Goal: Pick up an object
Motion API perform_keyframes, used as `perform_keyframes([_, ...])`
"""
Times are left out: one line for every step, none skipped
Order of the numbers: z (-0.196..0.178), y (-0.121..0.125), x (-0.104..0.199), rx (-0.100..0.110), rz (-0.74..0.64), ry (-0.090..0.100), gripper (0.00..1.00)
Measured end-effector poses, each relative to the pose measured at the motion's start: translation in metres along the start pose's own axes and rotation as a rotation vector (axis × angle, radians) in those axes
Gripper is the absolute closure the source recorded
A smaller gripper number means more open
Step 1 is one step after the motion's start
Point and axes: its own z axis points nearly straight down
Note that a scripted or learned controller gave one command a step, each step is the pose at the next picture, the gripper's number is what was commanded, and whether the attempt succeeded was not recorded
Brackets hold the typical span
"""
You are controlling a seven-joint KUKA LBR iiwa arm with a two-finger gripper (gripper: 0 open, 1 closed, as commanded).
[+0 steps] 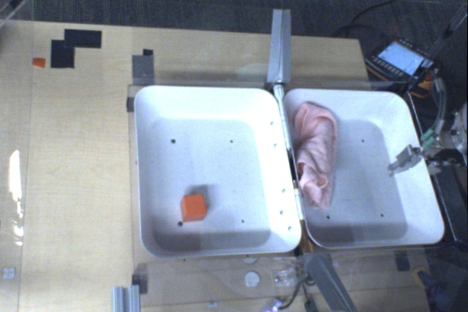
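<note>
Left bin (146, 157), centre-left of frame: contains one orange block (194, 207), resting on the floor at lower left. Right bin (409, 157): contains one crumpled pink cloth (316, 151), lying along its left wall. Gripper (404, 159) sits at the right bin's right side, well apart from both items, holding nothing.

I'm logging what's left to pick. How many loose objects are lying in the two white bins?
2: an orange block near the left bin's front-left corner, and a crumpled pink cloth along the right bin's left wall. The cloth could hide something.
</note>
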Motion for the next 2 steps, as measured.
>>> perform_keyframes([0.123, 0.061, 0.058, 0.001, -0.121, 0.001, 0.00])
perform_keyframes([0.140, 0.123, 0.095, -0.009, -0.333, -0.001, 0.00])
